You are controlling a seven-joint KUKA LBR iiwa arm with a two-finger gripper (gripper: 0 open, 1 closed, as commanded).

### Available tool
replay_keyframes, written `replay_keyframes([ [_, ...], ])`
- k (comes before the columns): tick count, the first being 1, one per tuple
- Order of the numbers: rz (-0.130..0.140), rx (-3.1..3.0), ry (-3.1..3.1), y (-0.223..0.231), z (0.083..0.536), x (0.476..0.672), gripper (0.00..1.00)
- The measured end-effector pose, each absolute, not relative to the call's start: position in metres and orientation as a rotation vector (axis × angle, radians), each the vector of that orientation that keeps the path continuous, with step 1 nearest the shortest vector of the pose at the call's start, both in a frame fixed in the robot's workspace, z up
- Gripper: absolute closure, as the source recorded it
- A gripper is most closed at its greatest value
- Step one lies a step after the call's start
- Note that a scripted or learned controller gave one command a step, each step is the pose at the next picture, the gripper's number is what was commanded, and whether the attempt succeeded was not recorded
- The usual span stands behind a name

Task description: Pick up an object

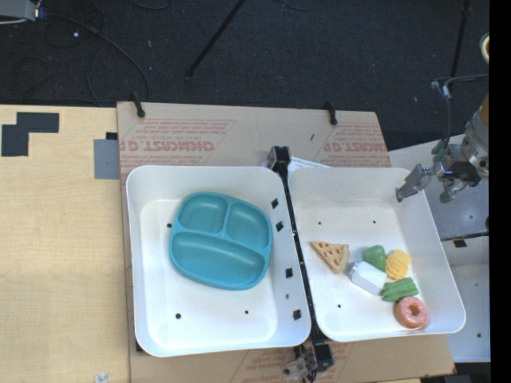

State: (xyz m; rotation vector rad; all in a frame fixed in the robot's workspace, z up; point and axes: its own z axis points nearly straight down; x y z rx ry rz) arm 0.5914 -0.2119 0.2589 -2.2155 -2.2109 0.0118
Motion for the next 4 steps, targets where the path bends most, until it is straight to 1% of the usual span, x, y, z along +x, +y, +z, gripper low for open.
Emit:
replay_keyframes([
  [1,0.001,-2.221,-2.222,-0.212,0.266,0.594,0.0],
  [3,0.005,-2.216,-2.217,-0.202,0.178,0.591,0.0],
  [4,0.006,-2.216,-2.216,-0.192,0.121,0.584,0.0],
])
